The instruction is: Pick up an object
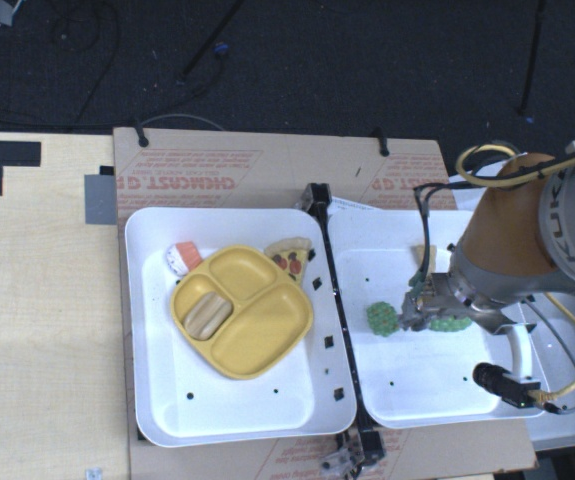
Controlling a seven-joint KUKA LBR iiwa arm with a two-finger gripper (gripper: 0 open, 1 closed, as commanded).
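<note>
As the arm reaches in from the right: end effector (414,306) is low in the right bin (437,408), just beside the green object (382,317); can't tell how it is set.
Green object: on the right bin's floor, toward its left side.
Left bin (157,388): yellow divided plate (257,338), tan piece (207,315) in one compartment.
Worktop (37,318): pale wood, cardboard sheet (227,168) under both bins.
Room: dark floor (297,48) at the far side, cables across it.
</note>
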